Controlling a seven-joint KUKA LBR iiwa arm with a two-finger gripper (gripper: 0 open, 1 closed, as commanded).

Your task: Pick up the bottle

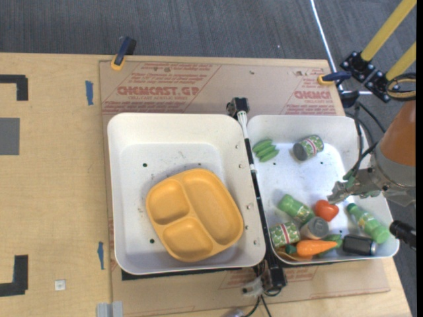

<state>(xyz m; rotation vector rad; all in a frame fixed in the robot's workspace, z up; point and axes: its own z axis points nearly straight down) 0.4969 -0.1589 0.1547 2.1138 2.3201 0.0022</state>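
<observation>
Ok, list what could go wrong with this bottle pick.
1. The green bottle lies flat among a tomato, a black cylinder and a carrot, so the gripper may grab or knock a neighbour.
2. It sits near the right bin's wall, leaving little room to come down.

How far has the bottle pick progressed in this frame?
Nothing looks done: the green bottle lies on the floor of the right bin, near its right wall. In hand: the end effector hovers beside the tomato, left of the bottle. Left: descend, grasp, lift.

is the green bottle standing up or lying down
Lying down: the green bottle rests on its side on the right bin's floor, cap toward the hand.
</observation>
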